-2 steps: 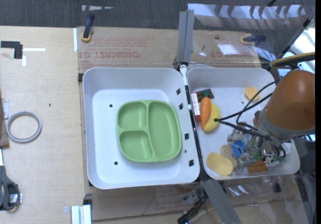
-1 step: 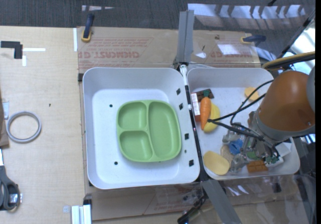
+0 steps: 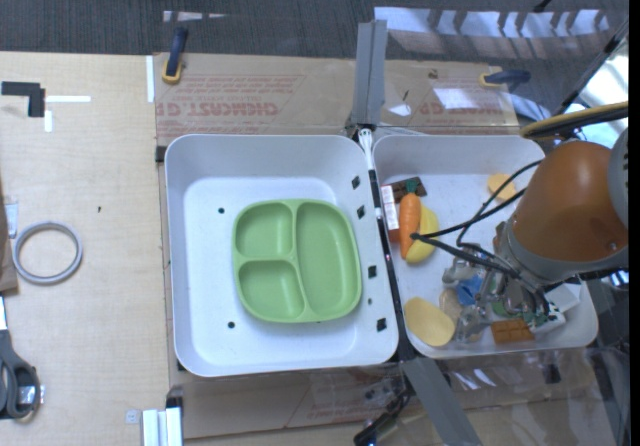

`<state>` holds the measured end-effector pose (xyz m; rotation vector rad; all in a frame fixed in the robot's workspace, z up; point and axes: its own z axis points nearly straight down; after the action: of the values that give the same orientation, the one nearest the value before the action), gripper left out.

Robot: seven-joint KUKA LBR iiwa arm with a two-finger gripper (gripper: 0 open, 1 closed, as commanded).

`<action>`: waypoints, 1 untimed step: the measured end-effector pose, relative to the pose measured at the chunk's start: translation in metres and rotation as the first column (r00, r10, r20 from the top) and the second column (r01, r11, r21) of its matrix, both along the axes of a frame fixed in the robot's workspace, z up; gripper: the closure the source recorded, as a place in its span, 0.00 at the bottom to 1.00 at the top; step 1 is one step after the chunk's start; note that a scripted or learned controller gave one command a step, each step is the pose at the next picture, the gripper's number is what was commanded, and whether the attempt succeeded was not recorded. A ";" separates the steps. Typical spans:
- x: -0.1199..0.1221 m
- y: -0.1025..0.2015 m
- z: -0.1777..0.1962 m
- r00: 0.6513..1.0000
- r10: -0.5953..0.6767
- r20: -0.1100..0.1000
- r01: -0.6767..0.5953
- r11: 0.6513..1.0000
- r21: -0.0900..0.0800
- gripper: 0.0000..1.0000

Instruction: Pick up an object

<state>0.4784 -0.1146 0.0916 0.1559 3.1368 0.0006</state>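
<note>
The claw (image 3: 487,299) hangs low in the right bin (image 3: 455,172), near its 5 o'clock corner, among toy food; its grip cannot be told. Nothing looks lifted yet.

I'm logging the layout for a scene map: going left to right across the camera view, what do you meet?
Roll of tape → green divided plate in the left bin → orange carrot in the right bin → gripper → arm's orange band.

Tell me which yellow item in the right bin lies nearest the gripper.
The pale yellow flat piece at the bin's front left, beside the gripper. The yellow one beside the carrot and the one by the back wall lie farther.
</note>
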 end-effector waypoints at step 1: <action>0.000 0.007 0.000 0.996 -0.093 0.000 0.093 0.996 0.000 0.00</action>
<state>0.4784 -0.1077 0.0914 0.3022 3.1264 0.0006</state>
